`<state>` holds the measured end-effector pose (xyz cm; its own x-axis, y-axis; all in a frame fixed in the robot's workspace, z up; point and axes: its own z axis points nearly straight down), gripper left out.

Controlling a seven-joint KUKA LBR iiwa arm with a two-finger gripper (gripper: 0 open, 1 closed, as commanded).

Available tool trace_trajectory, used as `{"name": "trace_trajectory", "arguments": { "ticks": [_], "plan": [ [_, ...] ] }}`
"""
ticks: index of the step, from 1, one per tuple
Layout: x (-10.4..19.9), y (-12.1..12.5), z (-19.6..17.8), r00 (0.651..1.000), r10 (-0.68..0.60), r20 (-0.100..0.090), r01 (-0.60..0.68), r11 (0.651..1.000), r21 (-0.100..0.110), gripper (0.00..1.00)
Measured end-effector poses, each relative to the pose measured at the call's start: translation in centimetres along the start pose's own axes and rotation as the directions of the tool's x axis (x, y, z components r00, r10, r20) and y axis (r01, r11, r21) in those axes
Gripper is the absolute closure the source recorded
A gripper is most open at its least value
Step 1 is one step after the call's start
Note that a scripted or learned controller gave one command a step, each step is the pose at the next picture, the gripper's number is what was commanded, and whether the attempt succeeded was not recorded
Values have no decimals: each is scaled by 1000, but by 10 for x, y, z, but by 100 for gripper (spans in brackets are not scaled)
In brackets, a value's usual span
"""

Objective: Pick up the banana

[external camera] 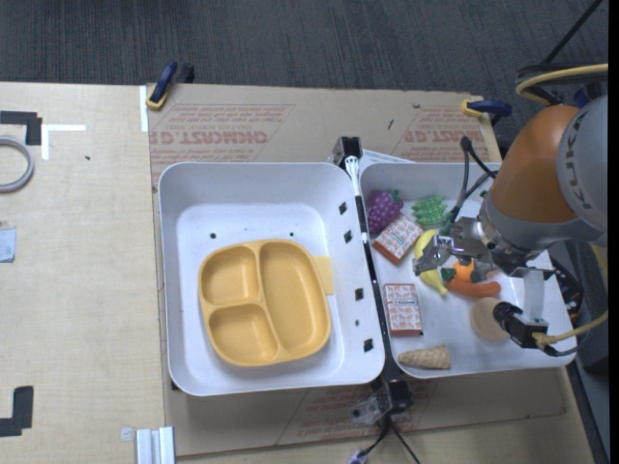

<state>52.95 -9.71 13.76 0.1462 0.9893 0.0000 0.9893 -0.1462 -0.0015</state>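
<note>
- Banana: smooth yellow curved toy in the right bin, its upper end near the box, its lower end beside the carrot.
- Gripper: metallic, set directly over the banana; whether its jaws are apart or clamped on the fruit cannot be told.
- Arm: grey casing with a glossy orange band, entering from the right.
- Other contents of the right bin: knobbly purple grapes, a leafy green piece, two small red-and-white cartons (box, second box) with unreadable print, and a tan cone.
- Left bin: shallow white plastic with rounded corners, holding a matte yellow three-compartment plate.
- Surface: pale wood, overlaid by brown cardboard bearing red mirrored print, not legible; dark carpet beyond.
</note>
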Motion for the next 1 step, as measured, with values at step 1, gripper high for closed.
{"name": "trace_trajectory", "arguments": {
  "ticks": [1],
  "plan": [
    [7, 37, 45, 982, -190, 1, 190, 982, -2, 0]
  ]
}}
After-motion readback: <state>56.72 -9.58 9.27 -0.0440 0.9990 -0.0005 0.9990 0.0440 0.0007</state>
